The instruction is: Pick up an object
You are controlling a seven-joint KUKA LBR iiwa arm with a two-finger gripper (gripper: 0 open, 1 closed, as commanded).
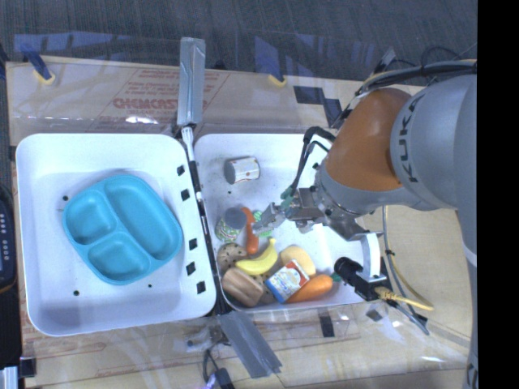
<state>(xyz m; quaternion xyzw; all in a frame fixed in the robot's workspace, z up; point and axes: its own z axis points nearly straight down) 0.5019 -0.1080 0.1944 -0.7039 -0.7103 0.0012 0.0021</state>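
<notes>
Two shallow white bins side by side: right bin point(280, 146), left bin point(32, 217). Nearest, along the right bin's front edge: brown bread-like lump point(242, 286), small red-and-white printed packet point(285, 282), orange carrot point(315, 288), yellow banana point(259, 261). Just beyond, two-finger gripper point(270, 216) low over the pile beside a slim orange-red stick point(251, 233); fingers apart or together, cannot tell. Farther back, short grey metal cylinder point(242, 169), lying alone. In the left bin, blue three-compartment plastic tray point(122, 228).
</notes>
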